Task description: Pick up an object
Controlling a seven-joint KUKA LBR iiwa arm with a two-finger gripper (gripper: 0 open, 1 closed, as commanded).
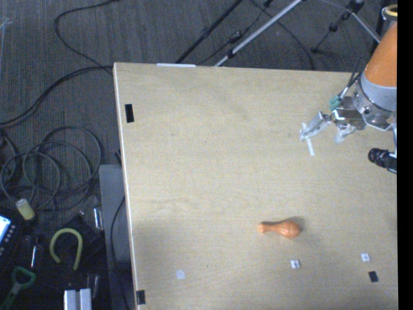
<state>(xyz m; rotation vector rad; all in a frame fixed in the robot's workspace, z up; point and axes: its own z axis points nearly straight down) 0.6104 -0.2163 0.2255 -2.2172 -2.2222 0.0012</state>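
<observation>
1. The arm (381, 70) reached in from the right edge of the camera view, its orange band above a grey wrist.
2. The gripper (310, 134) hung over the upper right part of the tan bench top (213, 147), pointing left.
3. Its pale fingers (308, 129) were too small and blurred to read, so I could not tell whether they were spread or pressed together (nothing showed between them).
4. The orange object (281, 228), pear-shaped with a thin neck pointing left, lay flat on the bench top, below the gripper in the view and well apart from it.
5. Small markers (295, 263) sat near the bench's lower edge, and a black tag (129, 112) near its upper left.
6. Cables (51, 166) coiled on the dark floor to the left.
</observation>
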